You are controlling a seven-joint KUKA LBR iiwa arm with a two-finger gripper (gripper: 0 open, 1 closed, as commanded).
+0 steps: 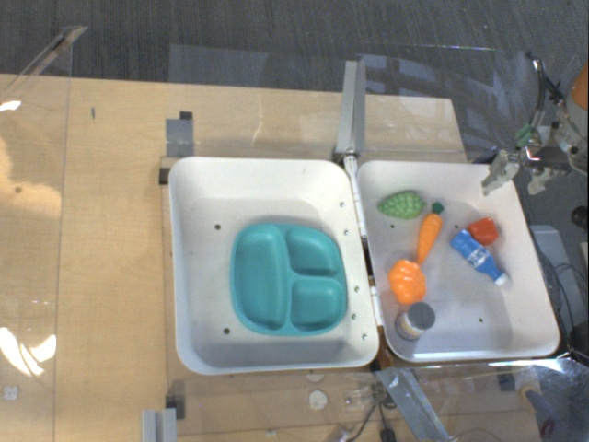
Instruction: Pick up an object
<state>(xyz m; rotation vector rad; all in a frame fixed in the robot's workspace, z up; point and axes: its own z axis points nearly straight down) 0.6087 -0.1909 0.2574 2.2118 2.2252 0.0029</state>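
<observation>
From above, the gripper hovers over the right bin's upper right corner; how its jaws stand cannot be told. In that bin lie a green lump, carrot, orange toy, blue bottle and grey can. A teal tray sits in the left bin.

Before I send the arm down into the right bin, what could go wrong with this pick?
The carrot touches the orange toy, which sits right by the grey can; a grasp there may bump neighbours. The blue bottle lies against the red piece, so both might shift. The gripper hovers near the right bin's far rim, risking a clip.
</observation>
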